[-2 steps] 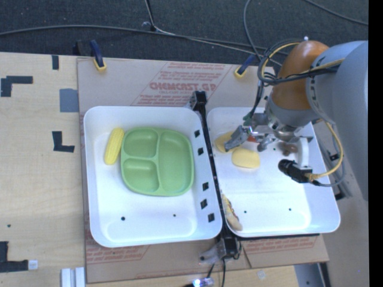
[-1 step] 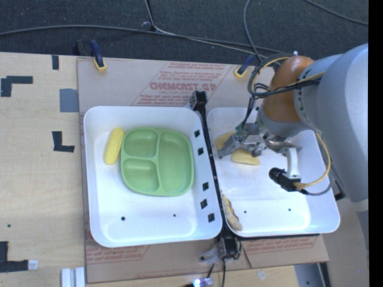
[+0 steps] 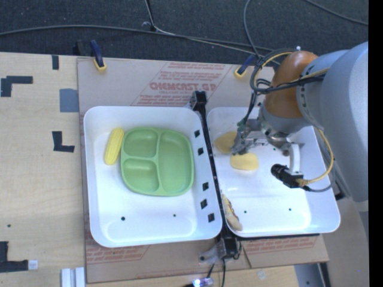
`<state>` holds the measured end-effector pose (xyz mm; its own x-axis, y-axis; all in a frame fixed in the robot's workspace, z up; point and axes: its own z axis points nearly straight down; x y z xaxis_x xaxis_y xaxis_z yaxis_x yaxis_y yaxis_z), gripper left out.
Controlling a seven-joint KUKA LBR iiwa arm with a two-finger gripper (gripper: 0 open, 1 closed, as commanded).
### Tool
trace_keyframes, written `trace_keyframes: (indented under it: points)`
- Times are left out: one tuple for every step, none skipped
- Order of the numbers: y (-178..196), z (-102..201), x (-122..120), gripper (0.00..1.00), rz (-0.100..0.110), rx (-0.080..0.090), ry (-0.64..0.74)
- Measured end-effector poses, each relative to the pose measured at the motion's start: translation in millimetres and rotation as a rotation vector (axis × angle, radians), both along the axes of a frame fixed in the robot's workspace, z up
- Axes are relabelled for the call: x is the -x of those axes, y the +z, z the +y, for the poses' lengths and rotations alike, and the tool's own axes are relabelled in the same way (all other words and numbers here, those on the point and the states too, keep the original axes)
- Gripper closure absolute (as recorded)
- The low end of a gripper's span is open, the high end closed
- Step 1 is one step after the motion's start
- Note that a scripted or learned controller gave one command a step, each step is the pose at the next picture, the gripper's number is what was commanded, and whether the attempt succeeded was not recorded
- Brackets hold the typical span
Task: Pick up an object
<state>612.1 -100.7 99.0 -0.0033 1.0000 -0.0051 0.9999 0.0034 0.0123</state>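
1. Camera view: grey arm w/ orange band (image 3: 287,76) reaches in from right, wrist bent down over right white bin (image 3: 311,217), near its back-left corner.
2. Two-finger gripper (image 3: 244,143) sits low between two pale yellow soft lumps, one by the bin's left wall (image 3: 225,142), one just in front (image 3: 245,162); can't tell finger state.
3. Left white bin (image 3: 149,229): green divided plastic plate (image 3: 157,161) mid, yellow corn cob (image 3: 113,146) beside its left edge.
4. Tan speckled item (image 3: 232,215) at right bin's front-left wall.

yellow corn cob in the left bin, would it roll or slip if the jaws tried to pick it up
The corn cob looks rounded and elongated, so a sideways nudge would probably roll it. Its surface looks smooth, so it may slip. It lies close beside the green plate, which could crowd a grasp.
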Motion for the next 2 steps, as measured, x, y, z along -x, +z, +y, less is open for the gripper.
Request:
trace_keyframes:
  points:
    - [43, 1, 4, 1.00, 0.010, -0.005, -0.002]
    - [88, 7, 4, 1.00, 0.009, -0.005, -0.002]
